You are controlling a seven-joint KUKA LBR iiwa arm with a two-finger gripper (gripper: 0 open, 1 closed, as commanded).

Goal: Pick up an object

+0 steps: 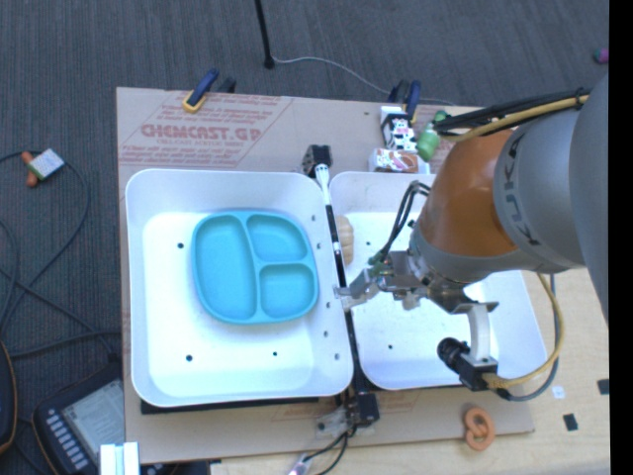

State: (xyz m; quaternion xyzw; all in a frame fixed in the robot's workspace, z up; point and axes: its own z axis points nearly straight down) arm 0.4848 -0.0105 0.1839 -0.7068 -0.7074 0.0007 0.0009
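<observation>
Over the right bin [514,349] hangs the arm [495,206], grey with an orange band, reaching in from the right side and covering much of that bin. Its claw [358,290] points toward the divide between the two bins, close to the right bin's left wall. Whether the claw is open or closed cannot be told from this angle, and nothing can be seen held in it.

Just beyond the claw, toward the far end of the right bin and against its left wall, lies a small tan block [344,232], partly hidden by the wall and the black strip that runs along the divide. It sits apart from the claw.

Left of the right bin, the left bin [158,364] holds a blue plate [255,266] with three sections, lying flat near the middle.

Both bins rest on a brown board [208,132] on the tabletop, with red lettering printed along its far part. Near the right bin's front right corner, an orange ring [479,427] lies on the board. Beyond the right bin's far edge sits a small green object [428,143] beside a little box.
</observation>
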